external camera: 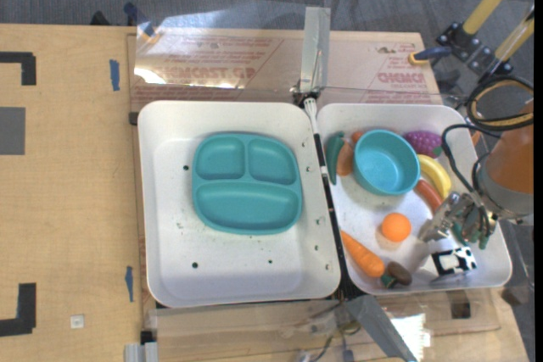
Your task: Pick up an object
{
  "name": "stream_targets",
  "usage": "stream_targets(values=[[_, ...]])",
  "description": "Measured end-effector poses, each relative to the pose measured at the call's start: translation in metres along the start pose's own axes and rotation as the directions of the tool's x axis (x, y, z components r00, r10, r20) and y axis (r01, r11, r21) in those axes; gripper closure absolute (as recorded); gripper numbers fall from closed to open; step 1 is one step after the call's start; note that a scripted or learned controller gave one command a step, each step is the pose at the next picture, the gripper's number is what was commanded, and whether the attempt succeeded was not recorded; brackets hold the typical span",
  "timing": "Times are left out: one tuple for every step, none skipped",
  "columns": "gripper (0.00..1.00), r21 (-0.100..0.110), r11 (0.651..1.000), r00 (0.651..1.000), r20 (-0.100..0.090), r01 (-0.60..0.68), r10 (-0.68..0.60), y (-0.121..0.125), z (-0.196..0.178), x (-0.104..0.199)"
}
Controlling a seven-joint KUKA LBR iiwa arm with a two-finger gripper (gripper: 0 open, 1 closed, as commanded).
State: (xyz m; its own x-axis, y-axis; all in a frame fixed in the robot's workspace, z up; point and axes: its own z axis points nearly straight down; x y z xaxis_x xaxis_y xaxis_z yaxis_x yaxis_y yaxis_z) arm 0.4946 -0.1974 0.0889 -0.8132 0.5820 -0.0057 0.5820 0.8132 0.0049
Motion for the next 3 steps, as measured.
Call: stream_targets(values=[[1.00, -0.003, 0.934, 0.934, 0.005, -0.357, 0.357, 0.063, 0.000, -0.030], [0.00, 0.000, 0.934, 0.934, 0.004, -0.358, 0.358, 0.062, 0.001, -0.030], [0.00, 0.018, 0.979, 0.979, -0.013, -0.202, 0.202, 0.124, 0.001, -0.120]])
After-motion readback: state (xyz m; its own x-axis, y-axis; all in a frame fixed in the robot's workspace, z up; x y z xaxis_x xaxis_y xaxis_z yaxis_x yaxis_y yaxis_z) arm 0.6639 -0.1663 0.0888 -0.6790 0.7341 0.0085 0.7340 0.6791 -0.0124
